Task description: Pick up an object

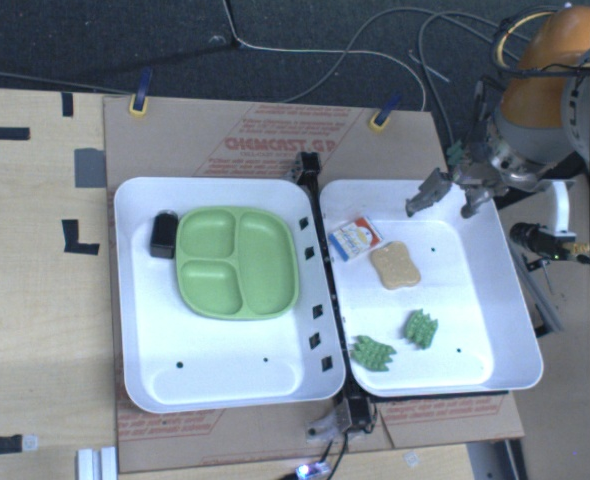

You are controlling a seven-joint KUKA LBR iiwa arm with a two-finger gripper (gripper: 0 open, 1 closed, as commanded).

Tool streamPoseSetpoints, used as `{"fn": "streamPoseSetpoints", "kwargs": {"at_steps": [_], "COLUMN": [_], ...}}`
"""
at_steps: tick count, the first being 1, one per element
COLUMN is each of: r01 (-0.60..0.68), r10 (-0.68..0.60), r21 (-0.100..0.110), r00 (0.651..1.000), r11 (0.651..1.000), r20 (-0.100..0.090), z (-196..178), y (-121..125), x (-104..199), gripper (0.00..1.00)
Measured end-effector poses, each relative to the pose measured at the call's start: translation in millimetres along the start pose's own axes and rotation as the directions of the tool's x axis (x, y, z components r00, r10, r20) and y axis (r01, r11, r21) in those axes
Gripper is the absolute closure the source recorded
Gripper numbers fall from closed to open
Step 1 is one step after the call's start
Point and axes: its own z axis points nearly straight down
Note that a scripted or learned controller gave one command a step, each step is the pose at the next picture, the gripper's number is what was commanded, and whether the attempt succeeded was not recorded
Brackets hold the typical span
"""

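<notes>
Presently the gripper [453, 196] hovers over the right bin's [505, 298] upper rim, jaws spread wide and empty; nearest object, the tan biscuit-shaped piece [395, 265], lies at seven o'clock.

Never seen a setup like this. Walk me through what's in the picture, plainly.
One fixed camera looks down at a slant on a bench with two shallow white bins. The left bin holds a green divided plate with a small black block beside it. The right bin holds a small red, white and blue packet, a tan piece shaped like toast and two green spiky toys. The grey and orange machine at right is a robot arm; its gripper hangs over the right bin's far edge, spread open, with nothing between its fingers.
</notes>
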Motion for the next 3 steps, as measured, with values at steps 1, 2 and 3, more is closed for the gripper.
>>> {"fn": "streamPoseSetpoints", "kwargs": {"at_steps": [1,2,3], "r01": [0.003,0.003,0.004], "r10": [-0.003,-0.003,-0.004], "r21": [-0.013,-0.007,-0.009], "r00": [1.0,1.0,1.0], "r11": [1.0,1.0,1.0], "r20": [0.002,0.003,0.003], "z": [-8,57,101], "y": [3,2,4], "x": [0,-1,2], "gripper": [0.0,0.0,0.0]}}
